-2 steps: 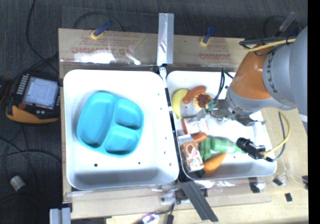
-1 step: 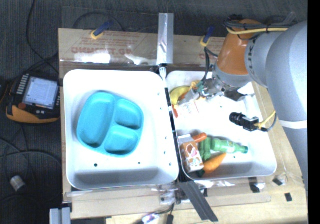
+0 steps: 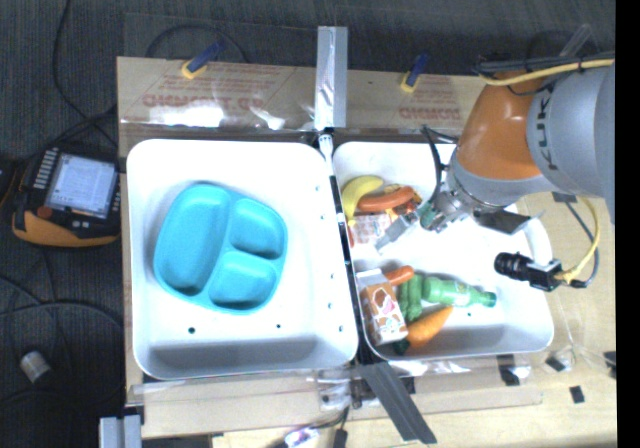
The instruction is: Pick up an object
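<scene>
Hotdog (image 3: 385, 200), long axis running left-right beside the banana (image 3: 358, 190) in the right bin (image 3: 520, 336), lies just up-left of the end effector (image 3: 408, 226), whose finger spread cannot be told.

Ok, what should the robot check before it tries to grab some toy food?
1. Gripper over the right bin: ok.
2. Something within reach: ok, the hot dog and banana lie just beside it.
3. Fingers open enough: cannot tell.
4. Nothing already gripped: cannot tell.
5. Room around the target: not ok, the food is crowded.
6. Green bottle and carrot away from the gripper: ok.
</scene>
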`<state>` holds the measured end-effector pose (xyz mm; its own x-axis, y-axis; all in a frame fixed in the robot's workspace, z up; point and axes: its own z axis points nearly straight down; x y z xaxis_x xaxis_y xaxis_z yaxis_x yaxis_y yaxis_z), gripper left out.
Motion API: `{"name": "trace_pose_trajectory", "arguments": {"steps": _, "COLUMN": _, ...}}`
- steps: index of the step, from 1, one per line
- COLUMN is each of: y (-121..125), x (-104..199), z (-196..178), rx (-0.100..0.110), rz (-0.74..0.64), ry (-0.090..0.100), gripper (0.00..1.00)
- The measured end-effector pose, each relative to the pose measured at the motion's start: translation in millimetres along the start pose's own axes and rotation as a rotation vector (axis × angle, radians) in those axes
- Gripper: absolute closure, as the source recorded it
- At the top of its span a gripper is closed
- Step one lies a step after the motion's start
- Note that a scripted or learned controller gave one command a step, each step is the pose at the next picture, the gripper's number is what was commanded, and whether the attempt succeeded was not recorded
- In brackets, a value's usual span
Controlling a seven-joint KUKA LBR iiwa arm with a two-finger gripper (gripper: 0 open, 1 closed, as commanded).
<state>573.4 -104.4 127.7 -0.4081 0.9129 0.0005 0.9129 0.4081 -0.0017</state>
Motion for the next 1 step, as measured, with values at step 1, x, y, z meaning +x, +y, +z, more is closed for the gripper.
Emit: {"name": "trace_pose_trajectory", "arguments": {"steps": 1, "y": -30.1, "x": 14.2, "z": 37.8, "rx": -0.013, "rz": 0.162, "ry": -0.003, "gripper": 0.00}}
